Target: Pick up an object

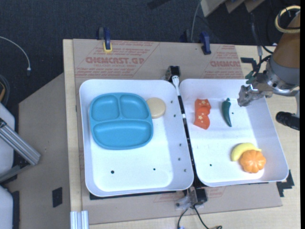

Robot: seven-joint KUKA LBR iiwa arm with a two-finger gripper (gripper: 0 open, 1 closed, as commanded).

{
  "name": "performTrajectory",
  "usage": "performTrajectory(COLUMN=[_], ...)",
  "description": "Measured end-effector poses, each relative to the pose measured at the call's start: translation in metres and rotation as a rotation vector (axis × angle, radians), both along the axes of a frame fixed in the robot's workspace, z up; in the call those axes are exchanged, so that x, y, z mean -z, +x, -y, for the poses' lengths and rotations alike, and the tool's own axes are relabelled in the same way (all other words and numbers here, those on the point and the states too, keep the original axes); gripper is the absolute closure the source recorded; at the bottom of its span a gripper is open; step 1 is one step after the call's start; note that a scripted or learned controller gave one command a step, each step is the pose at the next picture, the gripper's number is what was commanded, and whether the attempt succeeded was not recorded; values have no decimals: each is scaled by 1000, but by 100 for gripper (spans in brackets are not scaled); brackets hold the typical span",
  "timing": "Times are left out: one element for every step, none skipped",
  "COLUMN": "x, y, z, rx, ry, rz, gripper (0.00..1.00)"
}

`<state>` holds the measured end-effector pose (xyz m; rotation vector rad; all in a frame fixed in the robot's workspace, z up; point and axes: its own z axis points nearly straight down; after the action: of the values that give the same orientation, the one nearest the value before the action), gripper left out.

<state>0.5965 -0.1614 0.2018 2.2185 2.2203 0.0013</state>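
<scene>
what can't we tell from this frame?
- Gripper: small and dark in the camera view at the right bin's top right corner; finger state unreadable.
- Arm: cut off by the frame's right side.
- Yellow item: partly covered by the orange pumpkin; its full shape is hidden.
- Cream round piece: touches the blue divided plate's rim; overlap unclear.

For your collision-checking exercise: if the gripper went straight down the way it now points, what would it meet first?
Probably the bare white floor of the right-hand bin near its far right corner. The gripper hangs beside the dark green pepper-shaped toy, apparently clear of it, though depth is unclear.
</scene>
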Motion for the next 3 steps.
performTrajectory(x=[6,8,9], y=[3,8,18], z=[-54,-102,-158], rx=[-5,-5,-6], ry=[4,4,4], rz=[-4,-4,-1], gripper=[100,100,100])
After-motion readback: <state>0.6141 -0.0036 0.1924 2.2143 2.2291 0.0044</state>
